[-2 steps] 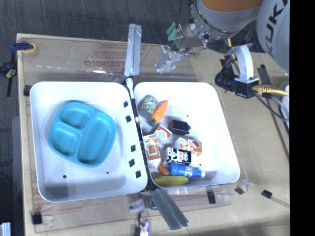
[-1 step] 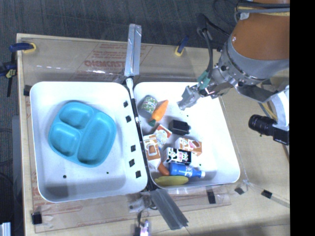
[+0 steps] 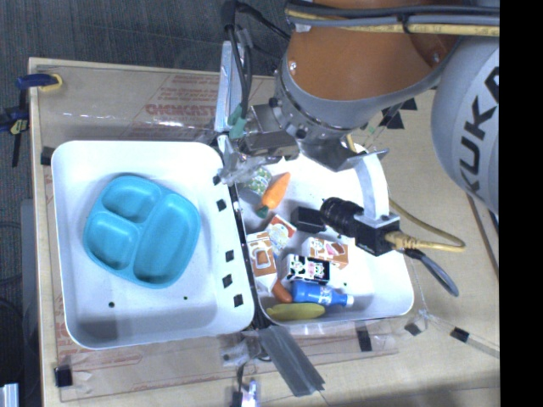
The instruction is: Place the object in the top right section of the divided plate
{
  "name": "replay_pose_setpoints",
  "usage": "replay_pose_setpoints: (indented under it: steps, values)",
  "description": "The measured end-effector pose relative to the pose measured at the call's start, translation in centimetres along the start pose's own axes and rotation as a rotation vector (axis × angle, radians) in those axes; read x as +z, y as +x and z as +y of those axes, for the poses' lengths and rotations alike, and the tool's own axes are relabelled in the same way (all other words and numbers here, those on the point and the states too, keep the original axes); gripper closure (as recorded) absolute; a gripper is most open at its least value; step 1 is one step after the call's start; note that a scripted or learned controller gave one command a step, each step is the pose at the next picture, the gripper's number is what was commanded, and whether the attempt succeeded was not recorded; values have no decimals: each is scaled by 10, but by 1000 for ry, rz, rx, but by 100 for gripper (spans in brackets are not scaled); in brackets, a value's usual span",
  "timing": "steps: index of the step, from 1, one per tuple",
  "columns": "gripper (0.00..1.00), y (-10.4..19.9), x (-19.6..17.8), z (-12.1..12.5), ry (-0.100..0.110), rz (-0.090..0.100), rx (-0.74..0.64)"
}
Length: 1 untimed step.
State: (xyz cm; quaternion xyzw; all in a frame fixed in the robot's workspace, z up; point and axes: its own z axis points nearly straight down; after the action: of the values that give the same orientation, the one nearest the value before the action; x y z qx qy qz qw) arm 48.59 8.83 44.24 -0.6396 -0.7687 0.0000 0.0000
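Blue plastic divided plate (image 3: 141,238) lies in the left white bin (image 3: 76,168), with nothing in its sections. Right of that plate, the adjoining white bin (image 3: 394,278) holds the loose objects: an orange carrot-shaped toy (image 3: 275,190), a blue bottle with a white cap (image 3: 318,295), a yellow-green oblong piece (image 3: 296,311) and small printed cartons (image 3: 308,269). The tool (image 3: 246,164) sits over the right bin's upper left corner, just beside the carrot toy; whether it is clenched or released cannot be determined.

My arm (image 3: 382,49), grey with its orange band uppermost, reaches in above the right bin (image 3: 399,295). My gripper (image 3: 246,164) hangs over that bin's upper left corner, wrist pointing down-left.
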Motion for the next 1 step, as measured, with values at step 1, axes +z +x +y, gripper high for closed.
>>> replay_pose_setpoints:
  steps: [1]
  values:
    - [100,-49,1,119,4,-2,56]
